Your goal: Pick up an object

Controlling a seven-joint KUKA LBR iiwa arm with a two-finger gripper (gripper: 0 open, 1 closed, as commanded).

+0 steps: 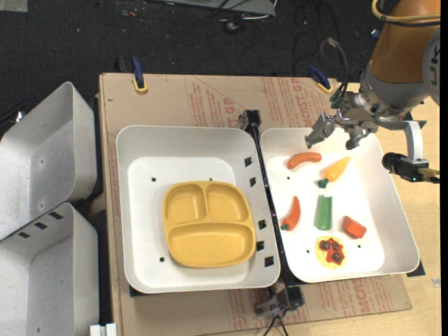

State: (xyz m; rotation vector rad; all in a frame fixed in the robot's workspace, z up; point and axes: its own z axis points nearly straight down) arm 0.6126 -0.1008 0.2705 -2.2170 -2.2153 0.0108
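Approach step, by my read: gripper [334,133] hangs over the right bin's [399,208] far edge, fingers spread wide, holding nothing. Nearest candidate, an orange sausage [304,159], lies just below near that far edge; next move calls for descent and closing. Cardboard-topped bench [196,96], dark floor beyond.

Faint red printing across the brown board [203,103] covering the worktop. Letters mirrored and too blurred to read. No other readable text.

jaws [335,136] open, above right bin [399,219] | sausage [304,159] just below | yellow tray [208,223] in left bin [136,208]
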